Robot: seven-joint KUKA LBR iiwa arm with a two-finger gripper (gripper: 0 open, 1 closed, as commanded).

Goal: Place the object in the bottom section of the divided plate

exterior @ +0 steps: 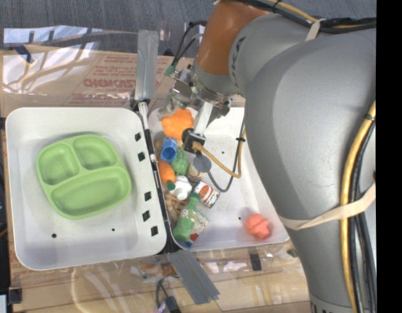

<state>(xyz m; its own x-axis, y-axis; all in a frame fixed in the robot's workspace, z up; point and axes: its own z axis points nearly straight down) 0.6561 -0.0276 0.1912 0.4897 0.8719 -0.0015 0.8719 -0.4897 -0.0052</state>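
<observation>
A green divided plate [83, 175] lies in the left bin [31, 240], its large bottom section facing the near side and nothing in any section. The arm reaches into the right bin, and my gripper [181, 113] hangs low at that bin's far left corner. It is directly over an orange object [177, 122], close to it or touching it. The wrist hides the fingers, so I cannot see whether anything is between them.
A row of small items lies along the right bin's left wall: a blue piece [169, 150], an orange one [166, 172], a white one [182, 189], a red-and-white can [205, 195] and a green bottle [188, 222]. A pink object [258, 225] sits near right.
</observation>
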